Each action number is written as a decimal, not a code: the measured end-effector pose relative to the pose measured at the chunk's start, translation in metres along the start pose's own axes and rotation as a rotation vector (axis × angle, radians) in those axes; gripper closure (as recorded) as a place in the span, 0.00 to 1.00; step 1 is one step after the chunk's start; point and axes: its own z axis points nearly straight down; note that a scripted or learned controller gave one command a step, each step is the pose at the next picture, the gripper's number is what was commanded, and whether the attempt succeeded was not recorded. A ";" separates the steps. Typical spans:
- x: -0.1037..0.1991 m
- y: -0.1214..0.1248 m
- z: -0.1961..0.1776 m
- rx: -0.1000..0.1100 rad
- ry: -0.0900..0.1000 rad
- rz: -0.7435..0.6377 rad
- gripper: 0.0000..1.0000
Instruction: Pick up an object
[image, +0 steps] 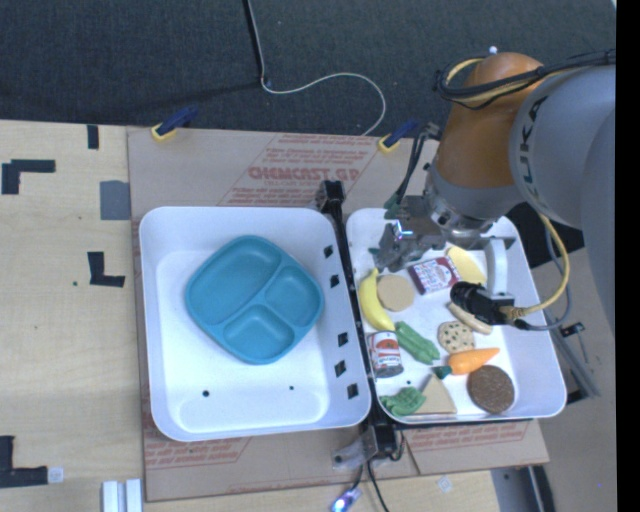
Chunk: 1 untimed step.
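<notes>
The right bin (545, 395) holds several toy foods: a yellow banana (374, 300), a tan round biscuit (396, 292), a maroon packet (433, 274), a green pickle (417, 342), a small can (386, 353), an orange carrot (470, 360), a chocolate-chip cookie (455, 335) and a brown round patty (491, 388). My gripper (398, 243) hangs low over the bin's far left part, just above the banana's upper end and the biscuit, beside the packet. The grey arm with its orange band covers the bin's far right corner.
The left bin (165, 300) carries a blue divided plate (255, 297). A black hinge strip (345, 300) separates the two bins. Near the right bin's front edge lie a green leaf (403, 402) and a tan wedge (437, 397). A yellow piece (466, 264) sits under the wrist.
</notes>
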 end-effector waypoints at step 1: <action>-0.003 -0.056 0.020 0.000 -0.002 0.007 1.00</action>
